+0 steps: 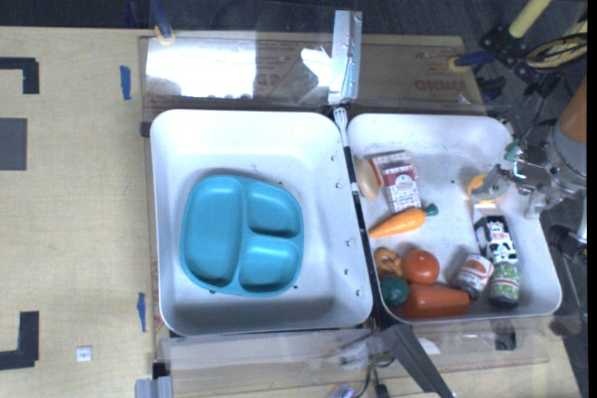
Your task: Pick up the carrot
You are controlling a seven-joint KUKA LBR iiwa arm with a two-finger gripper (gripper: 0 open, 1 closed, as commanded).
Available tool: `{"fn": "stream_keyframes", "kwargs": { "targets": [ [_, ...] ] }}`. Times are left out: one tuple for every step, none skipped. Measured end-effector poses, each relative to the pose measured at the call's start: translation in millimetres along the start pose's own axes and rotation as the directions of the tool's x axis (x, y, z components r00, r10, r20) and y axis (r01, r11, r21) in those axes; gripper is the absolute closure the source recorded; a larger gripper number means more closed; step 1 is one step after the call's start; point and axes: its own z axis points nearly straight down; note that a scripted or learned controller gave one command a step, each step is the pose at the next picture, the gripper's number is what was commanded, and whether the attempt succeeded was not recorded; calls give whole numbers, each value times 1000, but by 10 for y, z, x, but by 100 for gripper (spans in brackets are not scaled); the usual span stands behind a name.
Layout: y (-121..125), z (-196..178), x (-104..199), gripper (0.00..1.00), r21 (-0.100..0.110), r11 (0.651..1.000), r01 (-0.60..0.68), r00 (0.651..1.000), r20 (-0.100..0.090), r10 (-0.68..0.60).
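The carrot [401, 221] is orange with a small green top at its right end. It lies flat and slightly tilted in the left-middle of the right bin [448, 133], just below a red and white carton [399, 182]. My gripper [519, 178] hangs at the right side of that bin, well to the right of the carrot and a little higher in the view. A small yellow-orange piece [480, 184] sits just left of the gripper. Nothing shows held in the gripper.
The right bin also holds a tomato [422, 267], a red sausage-like item [437, 299], a green item [395, 292], a can [473, 273], a green bottle [505, 282] and a cow-patterned carton [497, 238]. A blue divided plate [244, 233] lies in the left bin [187, 140].
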Motion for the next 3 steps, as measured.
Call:
{"fn": "stream_keyframes", "kwargs": {
  "targets": [
    [463, 110, 182, 0, -43, 997, 60, 998, 3, -60],
    [470, 111, 195, 0, -48, 998, 48, 999, 1, -48],
    [474, 115, 198, 0, -51, 997, 65, 998, 3, -65]
  ]
}}
